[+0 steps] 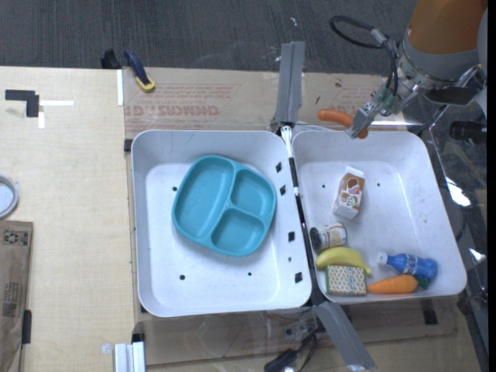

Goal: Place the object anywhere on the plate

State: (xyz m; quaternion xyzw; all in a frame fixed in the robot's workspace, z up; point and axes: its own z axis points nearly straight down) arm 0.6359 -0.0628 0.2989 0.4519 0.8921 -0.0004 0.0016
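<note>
The pincer (pixel 361 124) hangs over the right bin's (pixel 403 160) far rim, clamped on an orange carrot (pixel 335 116). The blue plate (pixel 225 204) lies in the left bin (pixel 155 231). Both bins rest on a pale wooden tabletop (pixel 62 177) before dark carpet (pixel 194 18).

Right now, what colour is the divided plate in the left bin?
Light blue, or turquoise. The plate shows plainly in the camera view.
</note>
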